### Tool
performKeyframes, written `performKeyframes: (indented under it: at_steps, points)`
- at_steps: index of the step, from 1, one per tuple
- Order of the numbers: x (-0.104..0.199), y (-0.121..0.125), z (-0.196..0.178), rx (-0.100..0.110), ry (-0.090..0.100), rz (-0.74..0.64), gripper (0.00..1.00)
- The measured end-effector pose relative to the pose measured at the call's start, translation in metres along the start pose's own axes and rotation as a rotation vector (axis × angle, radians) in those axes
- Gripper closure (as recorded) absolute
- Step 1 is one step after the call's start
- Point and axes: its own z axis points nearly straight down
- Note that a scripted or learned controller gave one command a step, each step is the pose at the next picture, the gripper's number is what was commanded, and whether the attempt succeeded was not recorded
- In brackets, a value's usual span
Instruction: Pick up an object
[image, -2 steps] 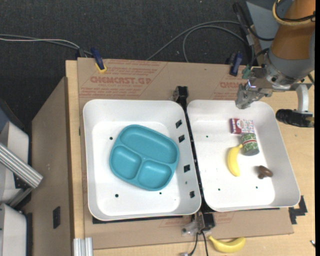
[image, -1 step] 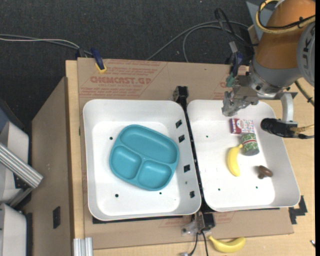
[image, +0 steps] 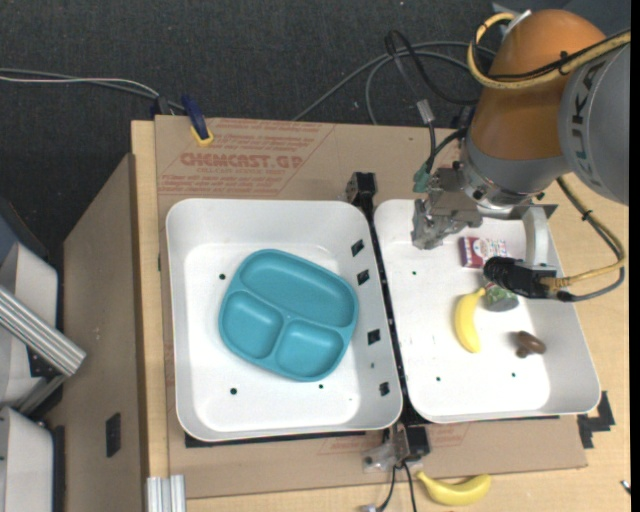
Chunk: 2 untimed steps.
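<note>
Over the right bin (image: 560, 395), the hand (image: 432, 232) hangs; I cannot tell its grip. Nothing is picked up yet. The banana (image: 467, 322) waits.

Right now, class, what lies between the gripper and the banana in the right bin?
In the camera view, only bare white bin floor lies between the gripper and the banana; the small red-and-white packet sits off to the side.

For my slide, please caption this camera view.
Gripper above right bin with banana; teal plate in left bin.
</note>
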Motion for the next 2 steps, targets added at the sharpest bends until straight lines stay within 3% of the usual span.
performKeyframes:
  at_steps: [2]
  points:
    - [0.082, -0.057, 0.019, 0.002, -0.001, 0.001, 1.00]
